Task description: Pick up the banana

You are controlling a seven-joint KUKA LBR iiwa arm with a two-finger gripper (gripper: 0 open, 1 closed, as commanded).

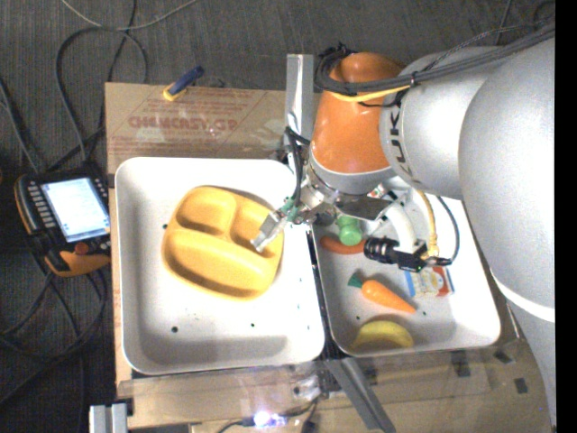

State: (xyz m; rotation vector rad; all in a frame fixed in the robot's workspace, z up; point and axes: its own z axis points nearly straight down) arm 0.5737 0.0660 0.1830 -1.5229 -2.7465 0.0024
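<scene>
The banana [383, 335] lies yellow and curved at the near edge of the right bin [480, 325], just below a carrot. My gripper [270, 229] is over the left bin [126, 278], at the right edge of a yellow divided plate [219, 242]. It is well to the upper left of the banana, and the wall between the bins lies between them. The arm's orange band and grey wrist hang over the far part of the right bin and hide what is under them.
An orange carrot [388, 296], a green round item [350, 234] on something red, and a small printed packet [429, 282] share the right bin. A cardboard sheet [198, 124] lies behind the left bin. A teach pendant [68, 210] sits at far left.
</scene>
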